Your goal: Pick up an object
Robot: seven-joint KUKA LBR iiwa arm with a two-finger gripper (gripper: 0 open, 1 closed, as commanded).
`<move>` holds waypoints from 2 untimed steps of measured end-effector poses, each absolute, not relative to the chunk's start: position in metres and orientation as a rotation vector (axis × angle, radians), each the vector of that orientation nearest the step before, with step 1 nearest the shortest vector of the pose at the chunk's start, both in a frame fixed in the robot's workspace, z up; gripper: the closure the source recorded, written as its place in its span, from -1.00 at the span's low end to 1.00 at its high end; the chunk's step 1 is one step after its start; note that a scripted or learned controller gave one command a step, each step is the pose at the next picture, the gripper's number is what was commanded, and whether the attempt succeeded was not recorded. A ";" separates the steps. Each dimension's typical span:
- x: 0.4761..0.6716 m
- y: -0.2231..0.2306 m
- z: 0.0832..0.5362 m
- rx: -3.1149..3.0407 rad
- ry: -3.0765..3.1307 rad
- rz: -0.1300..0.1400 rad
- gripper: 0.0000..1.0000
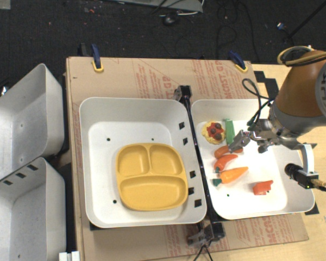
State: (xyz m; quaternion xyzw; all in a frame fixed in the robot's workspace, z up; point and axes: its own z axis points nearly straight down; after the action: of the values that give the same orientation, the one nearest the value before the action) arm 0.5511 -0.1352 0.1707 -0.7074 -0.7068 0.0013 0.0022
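We see the pincer (242, 141) low in the right bin (299, 203), just above a red sausage (226, 150); we cannot tell how far it is open. A toy carrot (233, 174) lies near. The yellow tray (151, 176) sits in the left bin (98, 145).

Cardboard sheet (152, 69) under bins: red printed lettering, upside down and partly covered, not legible.
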 end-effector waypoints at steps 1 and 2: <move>0.554 -0.135 0.108 -2.225 -2.219 -0.001 -1.00; 0.554 -0.135 0.092 -2.222 -2.220 0.001 -1.00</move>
State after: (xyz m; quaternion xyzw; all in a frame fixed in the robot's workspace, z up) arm 0.5539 -0.1350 0.0917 -0.7074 -0.7068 0.0003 0.0003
